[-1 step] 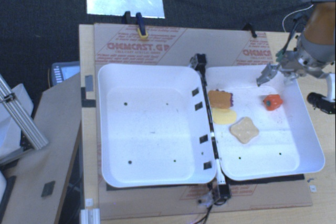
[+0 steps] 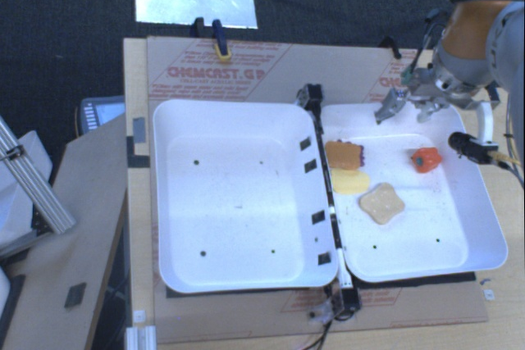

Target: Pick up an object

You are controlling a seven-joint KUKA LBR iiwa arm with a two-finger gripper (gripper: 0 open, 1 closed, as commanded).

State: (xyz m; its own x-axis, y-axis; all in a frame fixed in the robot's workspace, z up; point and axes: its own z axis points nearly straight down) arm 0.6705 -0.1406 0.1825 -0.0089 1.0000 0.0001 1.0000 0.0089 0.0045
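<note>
Cardboard-covered surface (image 2: 246, 65), two white bins. Fingers (image 2: 408, 104) spread, grasping nothing, hovering over right bin (image 2: 484, 246); toast slice (image 2: 381, 203), red pepper (image 2: 425, 160) untouched. Pick not started.

Shallow white plastic bins (image 2: 238, 201) were plain white. Round red-orange toy (image 2: 425, 160), pale yellow flat slab (image 2: 351, 182), tan bread-shaped slice (image 2: 381, 203) (lightly speckled), orange-brown block (image 2: 344, 154).

1. Bench (image 2: 246, 61): flat board with red lettering along its far edge.
2. Left bin (image 2: 238, 193): white, shallow, lies on the bench's left half.
3. Right bin (image 2: 426, 234): white, lies on the right half, touching the left bin along the middle.
</note>
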